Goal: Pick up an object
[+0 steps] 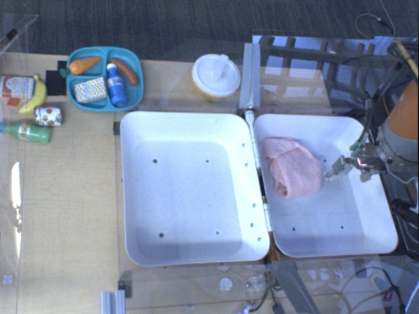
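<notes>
The pink cloth [292, 167] lay bunched at the left side of the right bin [340, 241]. The gripper [338, 167] sat just beside its right edge, jaws slightly apart and holding nothing. Closing there risked pinching one loose fold that would slip free.

A pale wooden bench [65, 208] spreads left of the two white bins [190, 188]. Beyond its far edge lies dark, ribbed flooring [163, 8], possibly carpet. Clear panels [308, 51] stand behind the right bin.
</notes>
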You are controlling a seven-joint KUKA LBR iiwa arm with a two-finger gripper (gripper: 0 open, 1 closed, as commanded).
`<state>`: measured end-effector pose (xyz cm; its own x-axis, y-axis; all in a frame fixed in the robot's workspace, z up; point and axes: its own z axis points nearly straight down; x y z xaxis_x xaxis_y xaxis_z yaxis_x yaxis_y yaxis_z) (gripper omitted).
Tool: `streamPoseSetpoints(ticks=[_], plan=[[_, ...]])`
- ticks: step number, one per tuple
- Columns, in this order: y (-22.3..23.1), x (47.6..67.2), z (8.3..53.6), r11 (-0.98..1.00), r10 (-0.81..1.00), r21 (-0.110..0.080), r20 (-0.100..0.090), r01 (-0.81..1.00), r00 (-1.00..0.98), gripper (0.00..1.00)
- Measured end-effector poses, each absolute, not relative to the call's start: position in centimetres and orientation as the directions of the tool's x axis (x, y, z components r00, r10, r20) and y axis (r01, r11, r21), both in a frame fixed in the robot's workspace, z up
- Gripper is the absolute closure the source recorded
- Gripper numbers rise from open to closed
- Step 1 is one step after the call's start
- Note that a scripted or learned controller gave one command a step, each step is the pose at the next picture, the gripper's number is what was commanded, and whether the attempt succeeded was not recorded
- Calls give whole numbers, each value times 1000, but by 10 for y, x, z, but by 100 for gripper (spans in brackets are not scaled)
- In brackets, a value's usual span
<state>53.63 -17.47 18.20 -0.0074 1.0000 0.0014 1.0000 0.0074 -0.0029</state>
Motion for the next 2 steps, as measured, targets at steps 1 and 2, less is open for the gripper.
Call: streamPoseSetpoints(ticks=[1, 2], plan=[[-139, 568, 158, 235, 972, -1, 1, 972, -235, 0], [-139, 568, 158, 235, 972, -1, 1, 972, -235, 0]])
